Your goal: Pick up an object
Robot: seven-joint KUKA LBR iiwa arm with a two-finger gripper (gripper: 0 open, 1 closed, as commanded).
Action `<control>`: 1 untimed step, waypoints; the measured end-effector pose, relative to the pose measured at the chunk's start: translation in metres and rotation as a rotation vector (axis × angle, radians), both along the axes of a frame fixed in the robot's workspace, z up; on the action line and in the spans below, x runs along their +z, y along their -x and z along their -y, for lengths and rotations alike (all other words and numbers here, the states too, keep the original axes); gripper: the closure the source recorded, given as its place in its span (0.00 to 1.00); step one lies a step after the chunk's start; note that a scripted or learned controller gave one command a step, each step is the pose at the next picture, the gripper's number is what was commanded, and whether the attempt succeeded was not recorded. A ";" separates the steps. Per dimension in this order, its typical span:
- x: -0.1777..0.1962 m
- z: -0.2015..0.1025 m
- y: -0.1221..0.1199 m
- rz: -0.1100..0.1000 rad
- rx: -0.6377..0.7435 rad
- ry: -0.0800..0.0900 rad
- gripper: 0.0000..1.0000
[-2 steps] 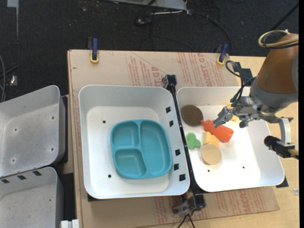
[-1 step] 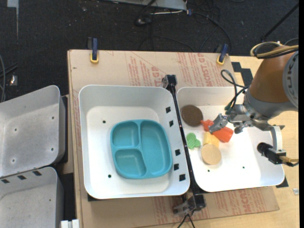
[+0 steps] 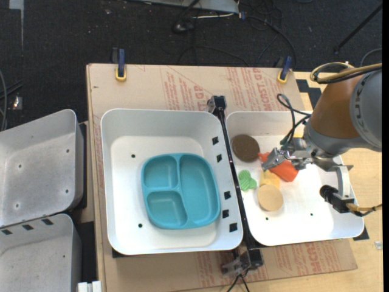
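Observation:
In the right bin (image 3: pixel 316 221), several small items lie near the left wall: a brown disc (image 3: pixel 245 146), a green piece (image 3: pixel 246 180), a tan round piece (image 3: pixel 270 198), a small yellow piece (image 3: pixel 268 179) and an orange-red object (image 3: pixel 284 171). My gripper (image 3: pixel 278 159) reaches in from the right and hangs right over the upper edge of the orange-red object, partly covering it. I cannot tell whether it touches the object. The grey arm with its orange band (image 3: pixel 334 105) fills the bin's upper right.
The left bin (image 3: pixel 121 163) holds a teal divided plate (image 3: pixel 180 190). A black divider (image 3: pixel 228 163) runs between the bins. Black cables (image 3: pixel 337 196) trail over the right bin's right side. White trays (image 3: pixel 36 163) lie off the bench at far left.

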State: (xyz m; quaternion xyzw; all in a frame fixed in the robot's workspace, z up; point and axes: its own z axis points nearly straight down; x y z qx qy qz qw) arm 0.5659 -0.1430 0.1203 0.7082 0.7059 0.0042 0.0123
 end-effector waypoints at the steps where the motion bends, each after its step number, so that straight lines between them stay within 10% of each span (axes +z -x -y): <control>1: 0.008 0.000 0.001 -0.003 -0.001 0.000 1.00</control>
